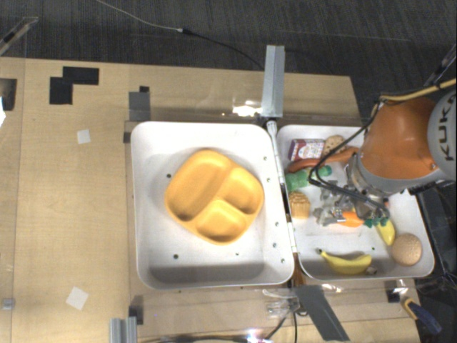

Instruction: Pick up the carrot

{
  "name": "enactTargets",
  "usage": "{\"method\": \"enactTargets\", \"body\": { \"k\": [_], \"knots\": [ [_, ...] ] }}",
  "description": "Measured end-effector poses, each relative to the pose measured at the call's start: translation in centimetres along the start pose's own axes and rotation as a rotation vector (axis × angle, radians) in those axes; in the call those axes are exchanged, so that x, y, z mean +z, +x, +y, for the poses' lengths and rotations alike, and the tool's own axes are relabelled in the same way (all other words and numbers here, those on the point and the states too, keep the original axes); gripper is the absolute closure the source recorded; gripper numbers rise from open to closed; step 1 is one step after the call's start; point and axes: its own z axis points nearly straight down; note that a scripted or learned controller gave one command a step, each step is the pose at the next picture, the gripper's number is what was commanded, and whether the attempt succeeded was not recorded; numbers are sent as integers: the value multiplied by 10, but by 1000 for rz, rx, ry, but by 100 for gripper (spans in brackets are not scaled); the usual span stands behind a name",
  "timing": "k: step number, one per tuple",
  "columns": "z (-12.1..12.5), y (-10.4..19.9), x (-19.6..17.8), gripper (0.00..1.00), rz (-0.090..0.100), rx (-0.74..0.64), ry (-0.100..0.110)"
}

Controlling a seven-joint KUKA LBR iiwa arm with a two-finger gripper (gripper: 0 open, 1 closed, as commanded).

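We've got the pincer (341,211) down in the right bin (421,263), right over the carrot (350,220) (can't tell if it's grasping), banana (346,261) nearer us.

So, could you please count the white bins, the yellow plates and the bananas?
White bins: 2
Yellow plates: 1
Bananas: 2
Total: 5

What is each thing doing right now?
Carrot: lying in the right bin, under the gripper.
Gripper: low over the carrot.
Banana: lying flat near the right bin's front wall.
Yellow tray: sitting in the left bin, nothing in it.
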Motion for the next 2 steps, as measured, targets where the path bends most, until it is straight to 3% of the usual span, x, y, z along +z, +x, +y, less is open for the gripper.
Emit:
{"method": "enactTargets", "body": {
  "k": [1, 2],
  "knots": [
    [-37, 37, 4, 100, -3, -120, 1],
    [-4, 39, 26, 100, -13, -158, 3]
  ]
}}
